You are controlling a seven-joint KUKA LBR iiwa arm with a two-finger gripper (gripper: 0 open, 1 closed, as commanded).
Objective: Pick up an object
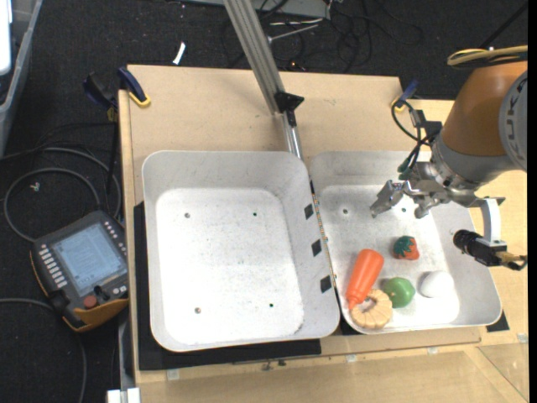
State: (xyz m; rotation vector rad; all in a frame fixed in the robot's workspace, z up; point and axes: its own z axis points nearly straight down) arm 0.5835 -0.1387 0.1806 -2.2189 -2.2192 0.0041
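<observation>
My gripper (404, 202) hangs over the back part of the right bin (352, 183), its fingers spread apart with nothing between them. In front of it lie the toy foods: a small red strawberry (407, 247), an orange carrot (364, 275), a green round piece (399, 290), a white ball (434, 285) and a tan ridged piece (372, 310). The strawberry is the closest, roughly a hand's width nearer the front than the fingertips.
The left bin (222, 250) sits beside the right one, joined along a middle ridge. A metal pole (256, 44) slants in from the back. A teach pendant (81, 263) lies on the floor at the left.
</observation>
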